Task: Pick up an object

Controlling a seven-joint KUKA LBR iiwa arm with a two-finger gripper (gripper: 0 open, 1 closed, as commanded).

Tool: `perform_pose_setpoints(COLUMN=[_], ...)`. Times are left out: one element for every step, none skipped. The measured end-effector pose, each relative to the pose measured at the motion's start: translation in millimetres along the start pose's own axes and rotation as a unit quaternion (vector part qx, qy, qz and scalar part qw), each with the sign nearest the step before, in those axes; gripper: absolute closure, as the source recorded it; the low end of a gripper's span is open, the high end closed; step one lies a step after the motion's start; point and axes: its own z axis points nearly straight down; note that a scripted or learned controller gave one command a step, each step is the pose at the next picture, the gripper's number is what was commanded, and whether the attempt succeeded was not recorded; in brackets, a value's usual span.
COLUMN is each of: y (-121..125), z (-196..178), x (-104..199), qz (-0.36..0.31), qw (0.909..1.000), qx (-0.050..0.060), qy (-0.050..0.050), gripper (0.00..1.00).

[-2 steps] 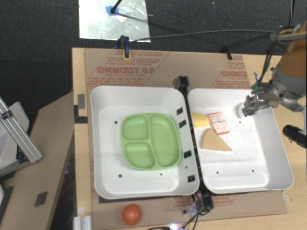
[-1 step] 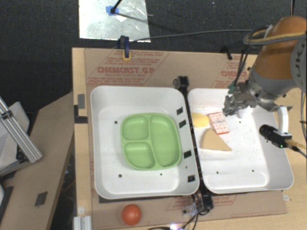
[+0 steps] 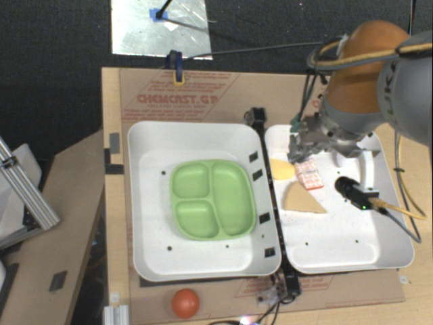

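Grey gripper (image 3: 301, 153), finger state indeterminable, right-centre of frame above crowded yellow slice (image 3: 282, 169) and red-printed packet (image 3: 308, 175): risk of mis-grasp between neighbours.

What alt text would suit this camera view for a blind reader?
A grey and orange robot arm lowers its pincer into the right white bin beside a yellow slice and tan wedge; the left bin holds a green divided tray.

A green divided tray (image 3: 212, 200) is lying in the left white bin (image 3: 150, 181). An orange ball (image 3: 185, 302) is sitting on the bench below that bin. A blue clamp (image 3: 176, 66) is gripping the cardboard sheet (image 3: 183, 97) at its far edge, below a shiny foil square (image 3: 135, 19).
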Motion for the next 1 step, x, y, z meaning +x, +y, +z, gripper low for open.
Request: perform_pose_setpoints(y=[3.0], z=[6.5], x=[60.9], qz=[0.000], qw=[1.0000], qx=[0.000], qy=[0.000], gripper=[1.00])
